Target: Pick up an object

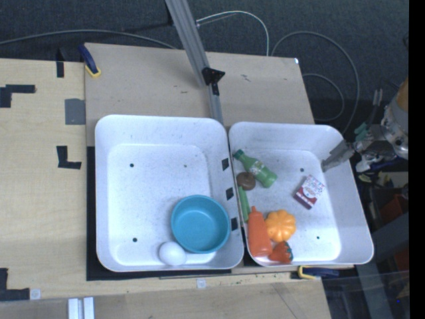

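The claw [335,157] hangs at the right bin's [345,208] far right rim; whether it is open cannot be told. Nearest, just below-left of it, lies the small red box [309,191]: probably light, stiff cardboard, best pinched across its narrow sides.

We read no text on the bench or in either bin; the small red-and-white packet [309,191] in the right bin [345,198] carries printing, but we find it too blurred to make out.
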`<action>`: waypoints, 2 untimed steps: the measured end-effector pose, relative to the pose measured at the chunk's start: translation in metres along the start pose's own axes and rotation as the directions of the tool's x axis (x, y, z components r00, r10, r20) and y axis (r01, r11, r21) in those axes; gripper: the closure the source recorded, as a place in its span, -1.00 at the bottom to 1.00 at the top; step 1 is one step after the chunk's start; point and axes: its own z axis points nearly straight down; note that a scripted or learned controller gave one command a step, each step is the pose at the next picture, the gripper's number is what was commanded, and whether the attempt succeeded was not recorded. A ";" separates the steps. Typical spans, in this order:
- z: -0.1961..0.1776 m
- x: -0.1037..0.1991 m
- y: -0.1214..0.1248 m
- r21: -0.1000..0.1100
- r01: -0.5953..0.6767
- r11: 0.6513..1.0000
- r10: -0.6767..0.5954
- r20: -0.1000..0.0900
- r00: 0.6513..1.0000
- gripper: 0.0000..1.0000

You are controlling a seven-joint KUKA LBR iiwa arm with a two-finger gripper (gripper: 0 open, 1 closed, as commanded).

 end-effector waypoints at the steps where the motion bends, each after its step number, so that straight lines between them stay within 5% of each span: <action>1: 0.000 0.000 0.000 0.000 0.000 1.000 0.000 0.000 1.000 -1.00; 2: 0.050 -0.008 -0.005 0.005 -0.002 1.000 0.002 0.000 1.000 -1.00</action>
